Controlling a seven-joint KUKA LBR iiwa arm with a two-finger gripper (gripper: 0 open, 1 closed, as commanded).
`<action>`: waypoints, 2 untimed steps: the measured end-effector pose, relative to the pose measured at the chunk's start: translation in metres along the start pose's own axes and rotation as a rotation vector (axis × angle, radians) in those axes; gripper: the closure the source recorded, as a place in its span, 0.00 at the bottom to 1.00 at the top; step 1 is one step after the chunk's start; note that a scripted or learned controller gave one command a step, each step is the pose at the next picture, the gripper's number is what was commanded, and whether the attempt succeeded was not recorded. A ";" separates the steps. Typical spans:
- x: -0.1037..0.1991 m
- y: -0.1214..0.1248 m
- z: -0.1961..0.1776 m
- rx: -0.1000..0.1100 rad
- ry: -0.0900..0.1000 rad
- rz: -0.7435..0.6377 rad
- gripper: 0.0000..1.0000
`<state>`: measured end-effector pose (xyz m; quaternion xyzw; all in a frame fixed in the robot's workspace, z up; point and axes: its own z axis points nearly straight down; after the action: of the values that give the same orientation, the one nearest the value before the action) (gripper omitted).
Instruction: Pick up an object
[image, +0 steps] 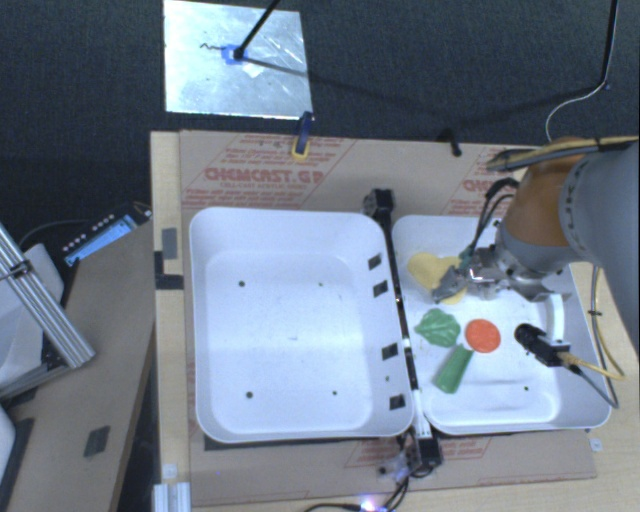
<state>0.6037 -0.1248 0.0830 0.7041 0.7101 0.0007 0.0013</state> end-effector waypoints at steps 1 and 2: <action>-0.002 -0.002 -0.002 0.001 0.000 0.005 0.00; 0.036 0.061 -0.003 -0.005 0.002 0.000 0.00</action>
<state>0.6649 -0.0882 0.0859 0.7039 0.7103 0.0030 0.0024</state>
